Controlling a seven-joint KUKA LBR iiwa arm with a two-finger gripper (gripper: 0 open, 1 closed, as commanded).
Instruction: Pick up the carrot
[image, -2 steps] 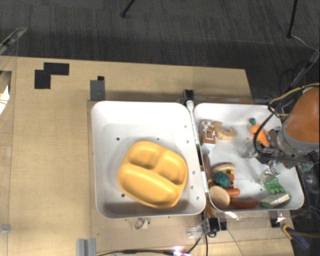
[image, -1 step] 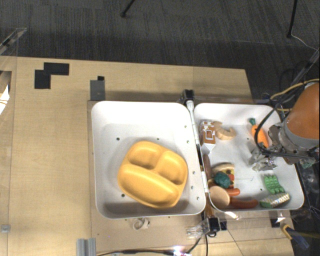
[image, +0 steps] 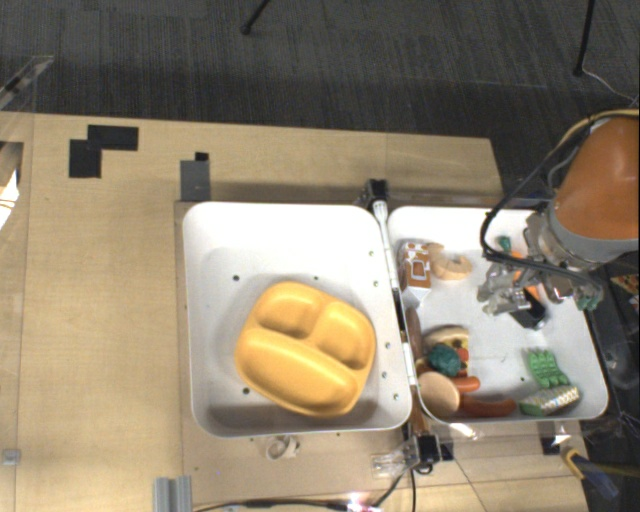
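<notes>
Since the gripper (image: 515, 298) hung low over the back-right part of the right bin (image: 498, 352), we judged the step as closing in on the carrot (image: 534, 291). We could not tell from this slant whether the gripper was spread or pinched, or whether it had anything in it.

The carrot, as best we read it, was the small orange sliver just beside the gripper body, on its right side, partly hidden by grey hardware. Only a short stub showed and the shape was unclear. It looked slim and smooth, probably hard plastic, so likely to roll or squirt out under an off-centre squeeze.

Notes for doing the grasp well:
- centre on the carrot's thick part and close across its short axis
- come straight down, because a slanted approach would nudge it toward the bin wall
- lift slowly and check for orange in the grip before clearing the rim

The green toy (image: 543, 367) sat nearer the front, apart from the carrot, so it was no clash risk. The big yellow pepper (image: 305, 347) was in the left bin (image: 215, 300), well apart.
</notes>
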